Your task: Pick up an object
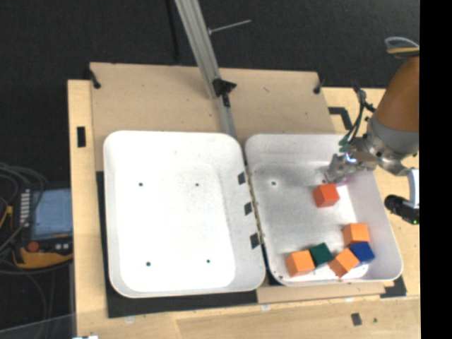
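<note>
a robotics lab: plywood bench (176,97), white bins (173,210), loose cables (14,182).
</note>
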Available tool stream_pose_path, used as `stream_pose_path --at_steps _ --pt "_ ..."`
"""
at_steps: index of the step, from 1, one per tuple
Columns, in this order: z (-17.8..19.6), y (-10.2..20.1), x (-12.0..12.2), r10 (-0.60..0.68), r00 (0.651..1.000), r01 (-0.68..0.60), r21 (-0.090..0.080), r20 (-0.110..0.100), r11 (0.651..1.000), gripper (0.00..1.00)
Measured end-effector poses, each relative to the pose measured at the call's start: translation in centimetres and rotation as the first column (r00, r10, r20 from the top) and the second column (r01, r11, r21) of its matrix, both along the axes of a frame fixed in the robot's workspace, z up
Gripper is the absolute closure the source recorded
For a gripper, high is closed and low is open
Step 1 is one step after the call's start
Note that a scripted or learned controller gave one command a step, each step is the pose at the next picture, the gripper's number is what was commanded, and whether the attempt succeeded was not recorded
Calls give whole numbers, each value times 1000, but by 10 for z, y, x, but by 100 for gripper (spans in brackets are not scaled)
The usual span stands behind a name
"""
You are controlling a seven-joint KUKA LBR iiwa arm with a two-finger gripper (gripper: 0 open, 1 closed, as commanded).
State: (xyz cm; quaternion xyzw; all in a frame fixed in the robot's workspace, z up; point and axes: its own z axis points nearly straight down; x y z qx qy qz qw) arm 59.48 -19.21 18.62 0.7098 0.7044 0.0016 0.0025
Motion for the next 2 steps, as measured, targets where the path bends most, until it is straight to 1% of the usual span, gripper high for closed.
stream_pose_path --at_steps 1,2 --pt "47 6 4 11 1000 -11 1 -2 1000 100" --pt "79 5 5 13 1000 -13 0 -1 1000 100"
